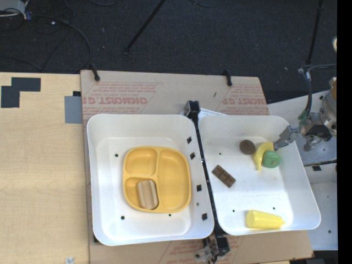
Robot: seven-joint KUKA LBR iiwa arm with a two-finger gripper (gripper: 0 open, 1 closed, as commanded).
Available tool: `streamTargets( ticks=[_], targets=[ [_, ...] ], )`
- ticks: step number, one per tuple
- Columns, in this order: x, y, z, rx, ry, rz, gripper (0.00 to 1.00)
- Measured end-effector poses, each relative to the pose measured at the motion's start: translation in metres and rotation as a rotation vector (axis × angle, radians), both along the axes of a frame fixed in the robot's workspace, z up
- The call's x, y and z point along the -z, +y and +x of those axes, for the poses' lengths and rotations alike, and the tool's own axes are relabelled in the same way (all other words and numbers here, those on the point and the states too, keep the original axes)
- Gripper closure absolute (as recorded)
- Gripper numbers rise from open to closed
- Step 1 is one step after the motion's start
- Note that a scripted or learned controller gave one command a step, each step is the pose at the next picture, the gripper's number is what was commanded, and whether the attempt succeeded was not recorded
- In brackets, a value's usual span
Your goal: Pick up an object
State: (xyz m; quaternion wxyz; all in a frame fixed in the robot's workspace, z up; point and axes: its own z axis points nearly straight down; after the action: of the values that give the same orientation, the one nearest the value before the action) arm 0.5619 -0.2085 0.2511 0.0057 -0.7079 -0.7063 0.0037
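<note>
You are looking down on two shallow white plastic bins set side by side on a cardboard sheet. The left bin (104,147) holds a yellow divided plastic tray (165,175); a tan, bread-like slab (147,194) lies in the tray's lower-left compartment. The right bin (242,213) holds four loose items. A round dark-brown disc (247,146) sits near the bin's upper middle, with a yellow curved toy piece (260,154) just beside it on the right. A green round piece (271,159) touches the yellow one. A flat brown chocolate-bar block (224,176) lies tilted nearer the divider, and a yellow cone-shaped piece (264,219) lies on its side near the lower wall. The grey two-finger gripper (286,137) reaches in at the right bin's right rim, just above the green piece. You cannot tell from this view whether its fingers are apart or together, and nothing visibly sits between them.
</note>
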Motion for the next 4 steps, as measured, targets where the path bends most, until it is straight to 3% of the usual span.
streamTargets(
  ticks=[1, 4],
  targets=[
    [-0.007, 0.000, 0.002, -0.003, -0.012, -0.003, 0.00],
    [0.141, 0.004, 0.005, -0.003, -0.006, 0.000, 0.00]
  ],
)
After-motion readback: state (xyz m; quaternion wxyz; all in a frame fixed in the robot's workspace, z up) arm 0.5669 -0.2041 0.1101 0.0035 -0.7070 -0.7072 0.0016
